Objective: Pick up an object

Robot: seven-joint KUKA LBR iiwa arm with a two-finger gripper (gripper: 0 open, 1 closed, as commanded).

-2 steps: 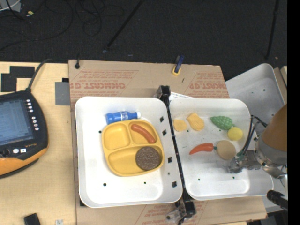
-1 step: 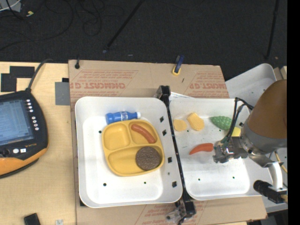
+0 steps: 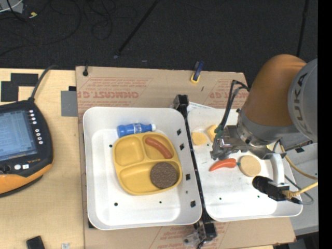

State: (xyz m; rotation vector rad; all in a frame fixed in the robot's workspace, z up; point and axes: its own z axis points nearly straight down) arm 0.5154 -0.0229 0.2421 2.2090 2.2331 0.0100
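Note:
My gripper [image 3: 220, 148] hangs low over the right bin [image 3: 236, 206], near its left side. Just below it lies a red chili pepper [image 3: 223, 164], very close to the gripper; whether they touch is unclear. A tan round biscuit [image 3: 249, 165] rests to the right of the pepper. A yellow round piece [image 3: 198, 138] lies to the gripper's left by the bin wall. Another small yellow piece [image 3: 212, 130] sits partly behind the gripper.
The left bin [image 3: 98, 191] holds a yellow divided plate [image 3: 129, 178] with a sausage [image 3: 158, 147] and a brown patty [image 3: 164, 175] on it. A blue bottle [image 3: 135, 129] lies behind the plate. A tablet pendant [image 3: 21, 144] sits at far left.

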